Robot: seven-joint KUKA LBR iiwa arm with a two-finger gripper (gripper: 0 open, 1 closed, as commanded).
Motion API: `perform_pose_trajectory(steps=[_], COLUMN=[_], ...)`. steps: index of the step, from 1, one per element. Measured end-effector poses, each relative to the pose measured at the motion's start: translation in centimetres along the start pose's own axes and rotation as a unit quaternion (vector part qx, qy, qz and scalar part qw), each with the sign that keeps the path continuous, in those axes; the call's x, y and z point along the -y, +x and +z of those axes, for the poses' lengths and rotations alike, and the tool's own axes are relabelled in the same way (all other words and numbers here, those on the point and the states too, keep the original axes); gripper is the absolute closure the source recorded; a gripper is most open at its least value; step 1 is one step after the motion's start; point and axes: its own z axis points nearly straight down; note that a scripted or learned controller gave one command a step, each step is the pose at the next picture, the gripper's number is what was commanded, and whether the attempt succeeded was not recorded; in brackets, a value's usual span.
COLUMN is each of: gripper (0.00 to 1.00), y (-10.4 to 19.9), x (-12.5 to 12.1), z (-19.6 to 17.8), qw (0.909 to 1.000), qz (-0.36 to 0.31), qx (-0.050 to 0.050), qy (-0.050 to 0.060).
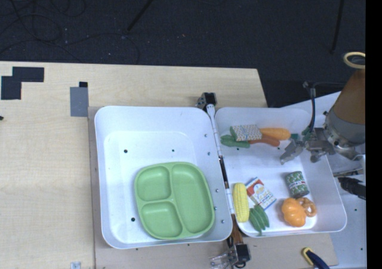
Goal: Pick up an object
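Note:
The right bin holds several toy foods. A carrot lies at the back beside a green-handled brush. A green can and an orange pepper sit toward the front right. A yellow corn cob, a small red-and-white box and a dark green pod lie at the front left. My gripper hangs over the right side of this bin, just behind the can and to the right of the carrot's tip. Its fingers stand open with nothing between them.
The left bin bears a light green divided plate in its front half. The arm's orange band rises at the right edge. Wooden bench top stretches to the left of the bins.

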Motion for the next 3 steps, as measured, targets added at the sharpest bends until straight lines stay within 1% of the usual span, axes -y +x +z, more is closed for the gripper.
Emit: perform_pose_trajectory(steps=[1,2,3], gripper=[0.0,0.0,0.0], y=[-0.4,0.9,12.1], x=[3.2,6.5,2.8], z=[6.3,3.5,5.9], qw=[1.0,1.0,1.0], qz=[0.001,0.002,0.001], qx=[0.0,-0.001,0.002], qy=[-0.001,0.001,-0.007])
